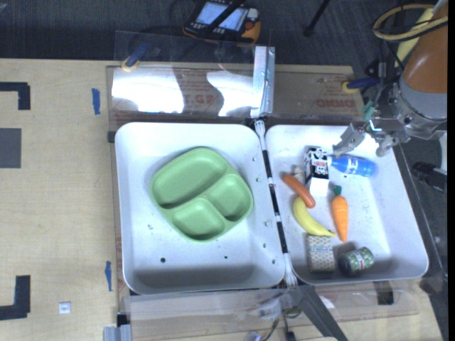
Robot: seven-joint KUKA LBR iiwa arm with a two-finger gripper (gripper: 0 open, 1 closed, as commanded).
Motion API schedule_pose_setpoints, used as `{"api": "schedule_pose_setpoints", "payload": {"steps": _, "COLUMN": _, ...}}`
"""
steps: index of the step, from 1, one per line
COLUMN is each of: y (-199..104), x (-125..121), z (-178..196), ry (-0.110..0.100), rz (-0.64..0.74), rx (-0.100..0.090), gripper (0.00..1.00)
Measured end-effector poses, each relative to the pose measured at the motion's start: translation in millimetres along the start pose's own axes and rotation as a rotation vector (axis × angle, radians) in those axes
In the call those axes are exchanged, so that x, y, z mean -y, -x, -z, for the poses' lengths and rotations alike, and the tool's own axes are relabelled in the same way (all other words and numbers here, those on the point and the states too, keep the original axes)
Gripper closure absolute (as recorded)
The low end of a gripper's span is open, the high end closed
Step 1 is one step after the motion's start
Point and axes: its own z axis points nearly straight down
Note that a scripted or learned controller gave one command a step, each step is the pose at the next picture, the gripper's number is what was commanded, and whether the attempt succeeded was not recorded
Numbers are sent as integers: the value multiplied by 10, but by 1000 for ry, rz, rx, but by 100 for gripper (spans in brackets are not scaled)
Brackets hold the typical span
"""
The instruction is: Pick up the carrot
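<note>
You can't read the arm (426,69) whole — the picture's right edge and top cut it off above the orange band. The small carton (317,163) near the far edge of the right bin (405,212) carries print too small to read, and the can (355,260) by that bin's near edge has a label just as illegible. The device (222,18) beyond the bench shows a lit screen — its contents are a blur. The cables (405,16) at the top right corner run out of the picture
</note>
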Motion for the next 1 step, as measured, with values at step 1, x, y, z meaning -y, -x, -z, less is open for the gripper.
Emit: {"api": "schedule_pose_setpoints", "payload": {"steps": 1, "y": -126, "x": 290, "z": -1623, "ry": 6, "rz": -148, "rx": 0, "gripper": 0}}
